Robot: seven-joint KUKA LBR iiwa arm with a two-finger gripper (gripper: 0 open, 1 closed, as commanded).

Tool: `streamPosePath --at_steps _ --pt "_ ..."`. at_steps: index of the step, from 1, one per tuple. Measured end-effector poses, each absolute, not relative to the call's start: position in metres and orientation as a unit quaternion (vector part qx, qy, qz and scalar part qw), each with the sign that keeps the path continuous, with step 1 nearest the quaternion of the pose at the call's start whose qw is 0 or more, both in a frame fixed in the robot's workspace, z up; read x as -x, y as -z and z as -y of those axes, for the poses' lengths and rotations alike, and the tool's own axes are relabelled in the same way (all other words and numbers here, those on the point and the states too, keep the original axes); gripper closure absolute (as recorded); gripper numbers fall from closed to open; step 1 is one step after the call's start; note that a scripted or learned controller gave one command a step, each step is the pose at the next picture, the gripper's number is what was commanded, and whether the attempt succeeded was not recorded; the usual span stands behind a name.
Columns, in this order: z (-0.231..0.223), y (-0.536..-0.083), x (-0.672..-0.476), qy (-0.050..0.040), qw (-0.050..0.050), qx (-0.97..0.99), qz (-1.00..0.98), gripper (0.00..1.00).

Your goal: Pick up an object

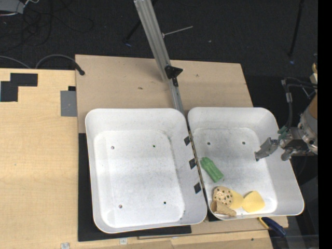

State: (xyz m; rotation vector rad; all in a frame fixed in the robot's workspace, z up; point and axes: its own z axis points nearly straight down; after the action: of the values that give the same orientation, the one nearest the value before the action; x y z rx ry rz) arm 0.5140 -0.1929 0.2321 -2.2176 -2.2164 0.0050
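The gripper (274, 150) is hovering with jaws spread and holding nothing, over the right bin's (236, 119) far edge. It is approaching; next, it needs reaching left-forward to the green block (211, 169).

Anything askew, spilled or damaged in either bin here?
Nothing stands out. The green block lies tilted near the right bin's left wall, and the yellow pieces with a spotted item bunch in its near corner. The gripper hovers at the right rim.
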Motion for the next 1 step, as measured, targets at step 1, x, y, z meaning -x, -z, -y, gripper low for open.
streamPosePath --at_steps 1 --pt "0.1987 -0.1716 -0.5174 -0.0020 0.004 0.707 0.707 0.00"
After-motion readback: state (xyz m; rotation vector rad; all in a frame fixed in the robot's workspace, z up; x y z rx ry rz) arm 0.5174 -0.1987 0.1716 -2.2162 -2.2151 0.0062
